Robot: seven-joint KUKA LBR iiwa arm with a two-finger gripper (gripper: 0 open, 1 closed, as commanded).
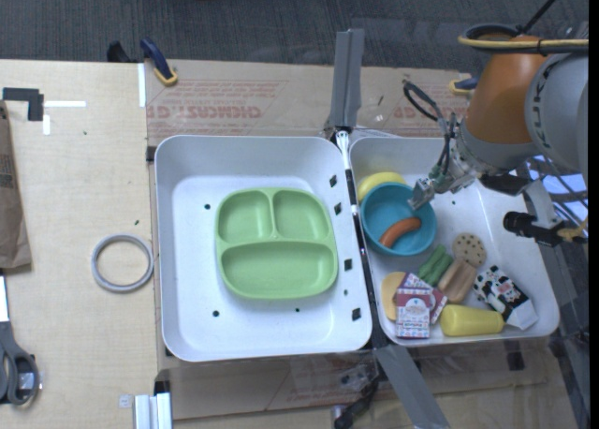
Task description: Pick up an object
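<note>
Down at the front edge of the right bin point(547, 319) sits the clutter: a small pink-and-white carton point(417, 311) leaning on a yellow wedge point(394, 292), a yellow banana-like piece point(472, 321) lying flat beside it, and a black-and-white cow-patterned packet point(500, 292) tucked toward the right wall. Just behind them, a green stick point(434, 264), a tan stick point(458, 278) and a round brown cookie point(468, 249) crowd together, touching or nearly so. Further back comes the blue bowl point(400, 220), with an orange sausage point(401, 230) lying inside it, and a yellow dish point(379, 183) peeking out from behind the bowl's far rim. And the gripper point(420, 195) hangs right over the bowl's back right rim, its small tip pointing down and to the left; whether the tip is spread or pinched I cannot tell from this angle, and nothing is visibly caught in it. The grey arm point(560, 99) with its orange band point(504, 90) fills the upper right, black cables looping off the wrist. Over in the left bin point(178, 230), a green divided plate point(277, 243) lies flat in the middle, three compartments up. Out on the bench point(75, 174) to the left, a roll of tape point(123, 261) rests well apart from both bins, and a blue clamp point(159, 61) sits at the far edge of the cardboard.
</note>
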